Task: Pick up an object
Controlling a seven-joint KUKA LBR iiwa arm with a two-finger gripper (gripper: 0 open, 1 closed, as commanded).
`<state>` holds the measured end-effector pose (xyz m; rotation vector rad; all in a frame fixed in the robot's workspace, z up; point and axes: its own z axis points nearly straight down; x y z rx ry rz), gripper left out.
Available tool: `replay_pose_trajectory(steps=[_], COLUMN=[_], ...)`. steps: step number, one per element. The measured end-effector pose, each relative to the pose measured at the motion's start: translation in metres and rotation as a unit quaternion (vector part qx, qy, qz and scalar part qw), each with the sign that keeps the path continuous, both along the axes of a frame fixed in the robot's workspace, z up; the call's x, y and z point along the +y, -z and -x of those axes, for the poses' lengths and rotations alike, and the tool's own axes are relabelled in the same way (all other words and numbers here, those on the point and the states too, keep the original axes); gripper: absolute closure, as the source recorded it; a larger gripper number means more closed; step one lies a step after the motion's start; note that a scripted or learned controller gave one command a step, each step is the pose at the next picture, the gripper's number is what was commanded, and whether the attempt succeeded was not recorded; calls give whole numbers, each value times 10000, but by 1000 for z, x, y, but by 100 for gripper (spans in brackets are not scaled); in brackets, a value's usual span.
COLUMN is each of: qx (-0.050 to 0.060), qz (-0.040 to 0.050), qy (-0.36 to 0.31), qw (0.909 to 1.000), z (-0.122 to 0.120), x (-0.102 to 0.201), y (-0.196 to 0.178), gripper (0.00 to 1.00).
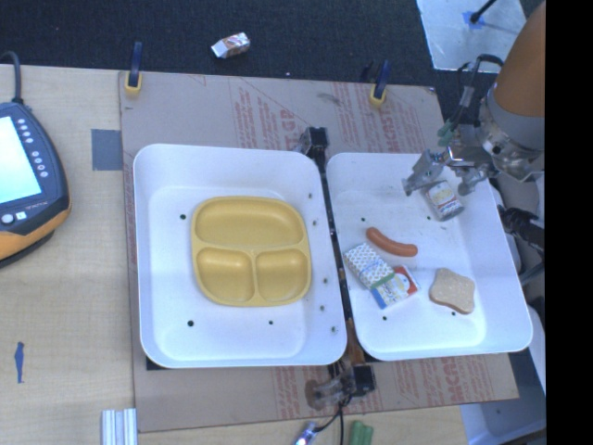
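My gripper (445, 178) hangs over the far part of the right bin (435, 345), fingers spread open. A small grey and yellow packet (445, 200) lies just under it, between the two fingertips; whether they touch it I cannot tell. Nearer the front of the same bin lie a red-brown sausage (391, 243), a blue-and-white checked packet (368, 264), a small colourful box (395, 287) and a slice of bread (452, 290).
The left bin (148, 248) holds a yellow divided plate (250, 249). A teach pendant (23, 179) lies at the far left of the bench. Clamps (134, 77) (378, 91) hold the cardboard's back edge. A wrapped item (231, 45) lies on the dark floor behind.
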<state>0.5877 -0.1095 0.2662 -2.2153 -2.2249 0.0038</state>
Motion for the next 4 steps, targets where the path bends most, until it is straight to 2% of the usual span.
replay_pose_trajectory(steps=[1,2,3,4], qx=[16,0,4,-7], qz=[2,7,19,-3], qy=[-2,-8,-24,-7], qw=[10000,10000,10000,10000], z=[21,-5,-5,11], x=[0,12,10,71], y=[149,175,164,74], gripper=[0,0,100,100])
